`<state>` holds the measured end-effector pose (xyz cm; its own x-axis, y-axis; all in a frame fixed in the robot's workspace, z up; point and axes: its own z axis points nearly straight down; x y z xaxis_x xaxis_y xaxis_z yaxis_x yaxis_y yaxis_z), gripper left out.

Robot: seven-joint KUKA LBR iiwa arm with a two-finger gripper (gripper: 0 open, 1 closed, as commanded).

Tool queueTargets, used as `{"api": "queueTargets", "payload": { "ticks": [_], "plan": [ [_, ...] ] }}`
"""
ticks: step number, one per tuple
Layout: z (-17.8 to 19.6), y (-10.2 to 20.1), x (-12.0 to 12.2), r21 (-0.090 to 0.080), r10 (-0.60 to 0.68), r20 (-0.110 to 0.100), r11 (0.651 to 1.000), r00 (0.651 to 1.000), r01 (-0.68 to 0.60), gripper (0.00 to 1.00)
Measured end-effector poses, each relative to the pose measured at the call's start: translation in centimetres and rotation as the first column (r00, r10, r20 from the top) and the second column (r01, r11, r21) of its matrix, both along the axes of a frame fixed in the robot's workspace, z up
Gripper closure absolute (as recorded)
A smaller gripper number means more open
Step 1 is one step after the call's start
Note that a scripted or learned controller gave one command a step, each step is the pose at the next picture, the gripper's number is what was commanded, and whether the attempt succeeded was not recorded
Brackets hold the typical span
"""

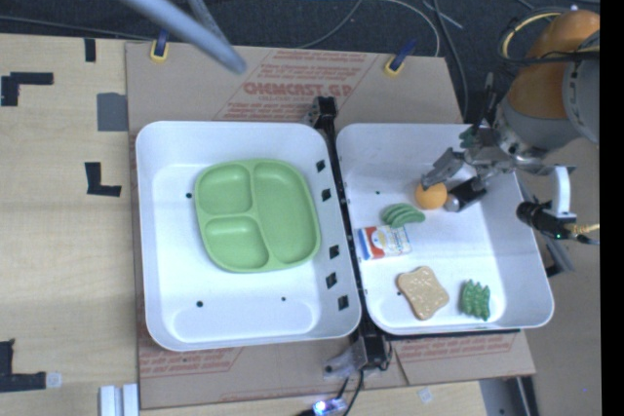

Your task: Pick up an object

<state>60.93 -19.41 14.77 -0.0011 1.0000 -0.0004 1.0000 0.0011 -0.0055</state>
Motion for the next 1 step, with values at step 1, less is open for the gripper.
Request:
{"api": "queueTargets", "payload": {
  "ticks": [1],
  "plan": [
    [-4.46,-0.54,-0.55,-0.008,0.001,0.019,1.000,1.000,0.000,0.00]
  ]
}}
